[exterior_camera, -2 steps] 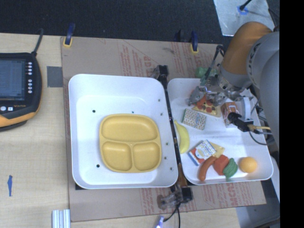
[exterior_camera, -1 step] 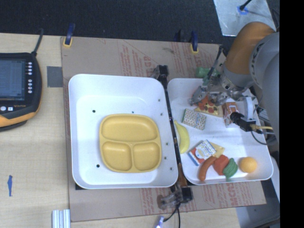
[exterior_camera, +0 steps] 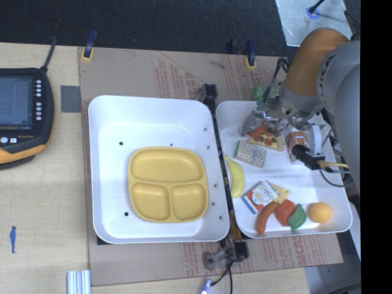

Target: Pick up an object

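A wooden worktop [exterior_camera: 37, 225] under a cardboard sheet [exterior_camera: 153, 72] carries two shallow white bins side by side; a handheld control pendant [exterior_camera: 21, 118] lies at the left edge of the frame. The left bin [exterior_camera: 104, 121] holds a yellow divided tray [exterior_camera: 167, 184]. The right bin [exterior_camera: 334, 228] holds the candidates for picking: a pizza-slice toy [exterior_camera: 268, 138] and a speckled square piece [exterior_camera: 252, 154] in its upper half, a yellow piece [exterior_camera: 235, 176] against its left wall, and a small card packet [exterior_camera: 262, 196], red pieces [exterior_camera: 275, 214], a green piece [exterior_camera: 297, 218] and an orange ball [exterior_camera: 319, 212] along the lower right.

The gripper [exterior_camera: 264, 116] sits low in the upper part of the right bin, just above the pizza-slice toy. Whether the jaws are wide, narrow or closed on anything cannot be told here. The step looks like the descent or closing phase over that toy; next it needs a firm close and a straight lift.

Room is tight: the bin's upper wall and the speckled piece are near, so upward is the free direction.
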Controlling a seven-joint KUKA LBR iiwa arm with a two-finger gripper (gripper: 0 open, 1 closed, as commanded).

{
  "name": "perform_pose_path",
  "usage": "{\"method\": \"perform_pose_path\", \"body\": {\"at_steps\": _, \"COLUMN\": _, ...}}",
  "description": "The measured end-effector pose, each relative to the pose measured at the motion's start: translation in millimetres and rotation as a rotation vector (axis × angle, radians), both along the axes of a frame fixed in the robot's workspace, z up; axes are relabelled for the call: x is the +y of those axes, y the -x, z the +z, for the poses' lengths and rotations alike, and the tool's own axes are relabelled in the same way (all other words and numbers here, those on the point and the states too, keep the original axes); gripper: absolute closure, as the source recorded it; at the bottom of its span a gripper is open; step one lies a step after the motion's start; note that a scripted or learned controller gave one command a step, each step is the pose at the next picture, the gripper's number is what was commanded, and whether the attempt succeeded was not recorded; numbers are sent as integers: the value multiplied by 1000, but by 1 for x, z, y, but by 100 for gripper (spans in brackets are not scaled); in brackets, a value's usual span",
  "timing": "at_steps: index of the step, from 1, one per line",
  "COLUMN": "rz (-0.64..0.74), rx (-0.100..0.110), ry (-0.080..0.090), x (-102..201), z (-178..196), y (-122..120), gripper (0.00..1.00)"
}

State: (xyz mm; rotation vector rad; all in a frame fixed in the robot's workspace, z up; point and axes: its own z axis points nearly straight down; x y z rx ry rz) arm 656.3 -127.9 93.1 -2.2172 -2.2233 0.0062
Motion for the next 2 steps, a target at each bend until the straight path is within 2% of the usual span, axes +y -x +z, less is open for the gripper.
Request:
{"method": "perform_pose_path", "body": {"at_steps": 1, "rz": 0, "rx": -4, "ry": 0, "x": 18, "z": 1, "y": 83, "gripper": 0}}
{"method": "perform_pose_path", "body": {"at_steps": 2, "rz": 1, "rx": -7, "ry": 0, "x": 5, "z": 1, "y": 33, "gripper": 0}}
